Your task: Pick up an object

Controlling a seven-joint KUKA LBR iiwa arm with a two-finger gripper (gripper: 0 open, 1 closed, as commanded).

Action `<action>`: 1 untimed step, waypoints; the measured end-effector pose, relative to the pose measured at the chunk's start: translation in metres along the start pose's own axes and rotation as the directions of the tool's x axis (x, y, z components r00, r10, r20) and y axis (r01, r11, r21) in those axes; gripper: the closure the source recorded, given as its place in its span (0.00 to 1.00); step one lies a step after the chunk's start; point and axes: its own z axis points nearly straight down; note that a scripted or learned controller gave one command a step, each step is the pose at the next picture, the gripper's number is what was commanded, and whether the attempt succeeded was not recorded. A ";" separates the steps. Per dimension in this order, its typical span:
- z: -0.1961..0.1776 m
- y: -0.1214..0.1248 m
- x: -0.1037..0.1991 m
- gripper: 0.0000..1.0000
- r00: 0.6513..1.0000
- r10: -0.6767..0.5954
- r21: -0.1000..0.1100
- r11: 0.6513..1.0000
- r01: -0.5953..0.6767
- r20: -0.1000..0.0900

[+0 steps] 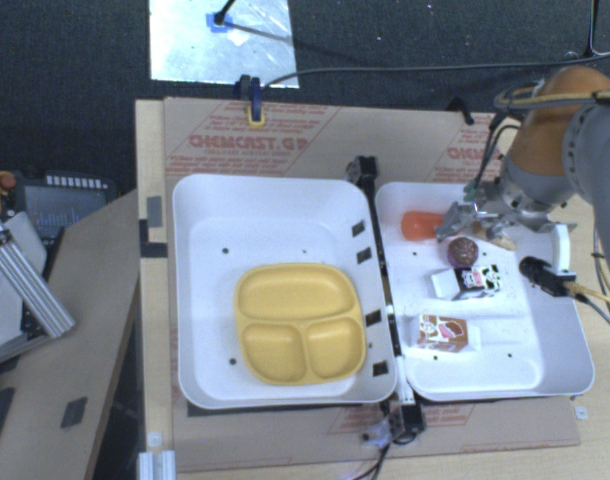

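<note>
A: Arm is reaching in from the right; gripper [469,220] is hanging low over the right bin [560,363]. Fingers: can't tell, too small and blurred.

B: What is lying under it?

A: Brown round lump [463,250] is sitting just below the fingertips, likely the target. Orange rounded piece [421,225] is lying just to its left. Flat printed packets [471,281] and [443,332] are lying nearer the front.

B: Left bin [200,208]?

A: It is holding a yellow divided plate [299,320], smooth plastic, three wells. Nothing is being lifted yet, by my reading.
</note>
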 end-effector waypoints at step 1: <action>0.025 -0.001 0.000 0.00 1.000 -0.002 0.007 1.000 0.002 -0.001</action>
